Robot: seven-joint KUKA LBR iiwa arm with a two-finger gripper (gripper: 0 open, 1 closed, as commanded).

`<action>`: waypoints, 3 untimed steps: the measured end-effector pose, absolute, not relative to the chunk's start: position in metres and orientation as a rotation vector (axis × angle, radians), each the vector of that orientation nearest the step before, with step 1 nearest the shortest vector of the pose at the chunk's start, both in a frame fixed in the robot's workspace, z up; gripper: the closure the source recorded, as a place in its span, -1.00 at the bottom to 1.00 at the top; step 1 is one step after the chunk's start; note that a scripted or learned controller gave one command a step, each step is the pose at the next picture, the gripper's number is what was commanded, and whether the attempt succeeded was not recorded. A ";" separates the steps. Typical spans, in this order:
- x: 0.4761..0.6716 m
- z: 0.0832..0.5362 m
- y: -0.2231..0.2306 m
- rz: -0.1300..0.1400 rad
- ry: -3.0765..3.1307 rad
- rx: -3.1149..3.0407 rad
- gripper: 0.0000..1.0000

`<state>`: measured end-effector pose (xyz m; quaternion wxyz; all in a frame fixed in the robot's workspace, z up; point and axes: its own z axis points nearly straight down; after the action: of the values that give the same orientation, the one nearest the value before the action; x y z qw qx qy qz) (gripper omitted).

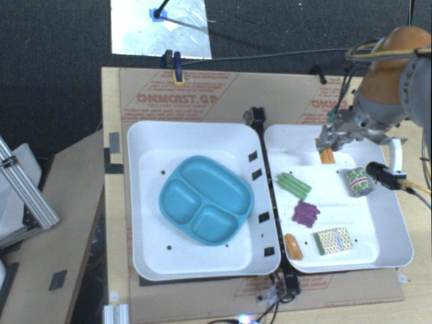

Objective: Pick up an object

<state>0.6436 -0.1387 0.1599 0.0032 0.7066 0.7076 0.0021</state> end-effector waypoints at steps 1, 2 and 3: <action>0.643 0.224 -0.135 0.007 2.222 2.211 1.00; 0.644 0.224 -0.135 0.004 2.225 2.213 1.00; 0.633 0.219 -0.092 0.002 2.231 2.212 1.00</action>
<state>0.6333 -0.0923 0.2187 -0.0002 0.7041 0.7101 0.0005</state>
